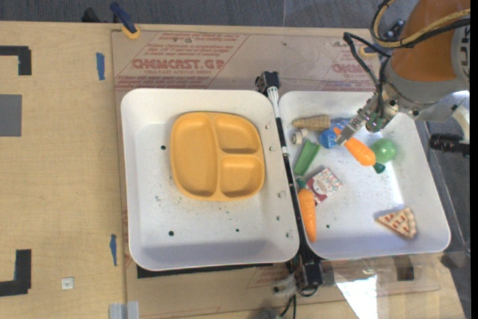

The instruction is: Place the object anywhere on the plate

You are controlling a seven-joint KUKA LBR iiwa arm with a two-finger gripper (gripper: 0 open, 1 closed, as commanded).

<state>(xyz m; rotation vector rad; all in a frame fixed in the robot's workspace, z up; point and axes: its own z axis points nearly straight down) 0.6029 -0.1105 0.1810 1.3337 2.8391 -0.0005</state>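
The gripper (367, 118) is hanging low over the back of the right bin (429, 183), below the grey wrist and the orange band (437, 26); its fingers are too small and blurred to judge, so whether they are parted or closed, or gripping anything, cannot be told. Lying just beside the gripper are a blue toy piece (329, 137) to its left and a short orange carrot (360, 152) below it, the carrot tilting down to the right; a green ball (385, 151) is sitting against the carrot's far end. Further left, a tan corn cob (311, 122) is lying near the bin's back wall; a green pepper (306, 158) is resting beneath it, by the divider. A red and white packet (324, 184) is lying mid-bin; a long orange carrot (308, 213) is lying upright along the left wall; a pizza slice (397, 221) is sitting well apart in the front right corner. The yellow divided plate (217, 155) is sitting in the middle of the left bin (149, 235), well apart from every toy and from the gripper.
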